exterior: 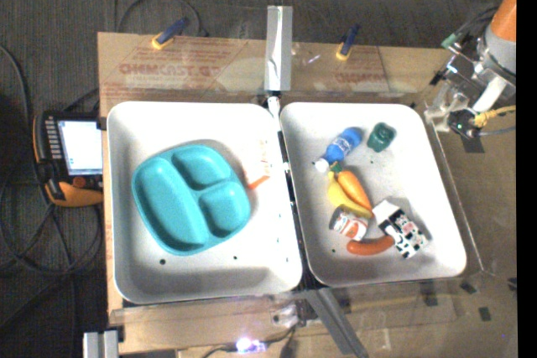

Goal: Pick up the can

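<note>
Camera view: the gripper [453, 109] is seen outside the right bin [432, 189], just past its top-right corner, and whether it is open or closed cannot be told. The can [348, 224] is found in the right bin, near the bottom edge and left of that edge's middle. It looks tipped or on its side, though the pose is not clear. It is crowded. A sausage [369, 246] is touching it on the bottom-right, a carrot [354, 187] and a banana [337, 195] are pressed in from above, and a carton [401, 232] is set just beside it on the right. A bottle [340, 147] and a green cup [383, 136] are kept near the top edge, well apart from the can. The step is judged to be the approach, with the reach not yet started. The gripper should be carried high over the cup and carrot, then centred over the can before any descent. It should be opened wide first and turned so the can is closed on across its narrow width. The free floor on the can's left should be used for one side, because the gap toward the carton is tight. The descent should be slow, since the can may roll and the sausage or carrot may be caught instead.
</note>
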Tool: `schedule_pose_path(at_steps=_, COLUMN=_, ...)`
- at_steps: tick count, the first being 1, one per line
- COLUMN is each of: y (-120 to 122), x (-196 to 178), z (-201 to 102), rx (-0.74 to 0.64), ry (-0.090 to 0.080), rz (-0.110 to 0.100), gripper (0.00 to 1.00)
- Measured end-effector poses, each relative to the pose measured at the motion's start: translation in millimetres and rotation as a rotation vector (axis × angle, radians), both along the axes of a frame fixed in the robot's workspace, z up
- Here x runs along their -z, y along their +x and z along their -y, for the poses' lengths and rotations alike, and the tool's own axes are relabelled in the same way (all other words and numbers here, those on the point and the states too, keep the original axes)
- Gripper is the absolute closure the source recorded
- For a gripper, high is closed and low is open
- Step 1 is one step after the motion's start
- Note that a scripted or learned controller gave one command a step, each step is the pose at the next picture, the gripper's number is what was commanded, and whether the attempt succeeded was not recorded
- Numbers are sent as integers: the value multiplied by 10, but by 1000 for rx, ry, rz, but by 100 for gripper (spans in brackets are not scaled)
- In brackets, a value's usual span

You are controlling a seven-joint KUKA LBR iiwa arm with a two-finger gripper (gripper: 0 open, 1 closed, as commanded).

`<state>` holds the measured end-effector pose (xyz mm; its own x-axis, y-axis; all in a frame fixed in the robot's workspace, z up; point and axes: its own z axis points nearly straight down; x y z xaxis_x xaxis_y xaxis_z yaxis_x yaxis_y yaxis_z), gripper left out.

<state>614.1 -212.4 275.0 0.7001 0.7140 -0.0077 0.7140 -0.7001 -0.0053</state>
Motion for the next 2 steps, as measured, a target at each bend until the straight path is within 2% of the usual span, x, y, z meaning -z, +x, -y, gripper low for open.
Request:
schedule_pose_path(at_steps=1, y=282, x=36, z=-270, rx=332, ry=-3, rz=0, gripper=100)
schedule_pose_path(at_steps=2, y=297, x=1539, z=-492, rx=363, ry=-1, rz=-2, gripper=100)
